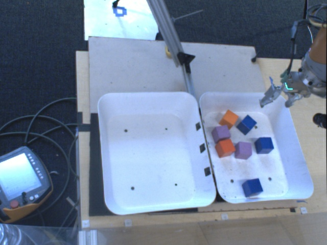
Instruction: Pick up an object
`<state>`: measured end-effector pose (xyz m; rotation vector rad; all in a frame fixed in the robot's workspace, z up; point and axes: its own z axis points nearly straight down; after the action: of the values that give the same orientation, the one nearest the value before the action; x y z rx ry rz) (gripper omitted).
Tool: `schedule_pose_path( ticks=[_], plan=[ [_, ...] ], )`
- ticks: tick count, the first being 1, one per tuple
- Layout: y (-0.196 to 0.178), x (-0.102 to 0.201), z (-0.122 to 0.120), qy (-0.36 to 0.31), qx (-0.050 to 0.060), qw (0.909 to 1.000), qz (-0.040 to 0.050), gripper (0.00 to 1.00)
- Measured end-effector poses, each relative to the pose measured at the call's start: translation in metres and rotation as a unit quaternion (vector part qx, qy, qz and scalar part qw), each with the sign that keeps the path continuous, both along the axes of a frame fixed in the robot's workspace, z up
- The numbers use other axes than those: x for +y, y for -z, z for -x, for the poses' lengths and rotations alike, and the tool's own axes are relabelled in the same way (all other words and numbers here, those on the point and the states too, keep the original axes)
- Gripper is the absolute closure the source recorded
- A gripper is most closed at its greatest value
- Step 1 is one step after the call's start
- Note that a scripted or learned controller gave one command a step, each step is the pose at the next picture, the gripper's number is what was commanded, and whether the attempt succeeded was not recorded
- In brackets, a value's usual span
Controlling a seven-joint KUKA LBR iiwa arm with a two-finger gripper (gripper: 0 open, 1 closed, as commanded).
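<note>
Blocks sit clustered in the right bin, with the gripper spread wide and empty above its far rim, so descending fingers might strike crowded neighbours and shove rather than grasp.

Arm: cut off by the right edge of the frame; just its wrist end shows at upper right.
Gripper: its height above the right bin cannot be told from this slant.
Pole: its upper end runs out past the top edge.
Pale sheet: cut by the top edge.
Blue mark: too small to tell what it is.
Handheld screen: left side cut by the left edge, lower left.
Cables: run off the left edge.
Clear thing: bottom left corner, cut off and blurred.
</note>
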<state>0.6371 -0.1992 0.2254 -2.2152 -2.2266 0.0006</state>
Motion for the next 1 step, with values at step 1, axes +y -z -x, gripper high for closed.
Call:
schedule_pose_path(
  ticks=[1],
  plan=[
    [-0.0018, -0.0001, -0.0006, 0.000, -0.001, 1.0000, 0.0008, 0.00]
  ],
)
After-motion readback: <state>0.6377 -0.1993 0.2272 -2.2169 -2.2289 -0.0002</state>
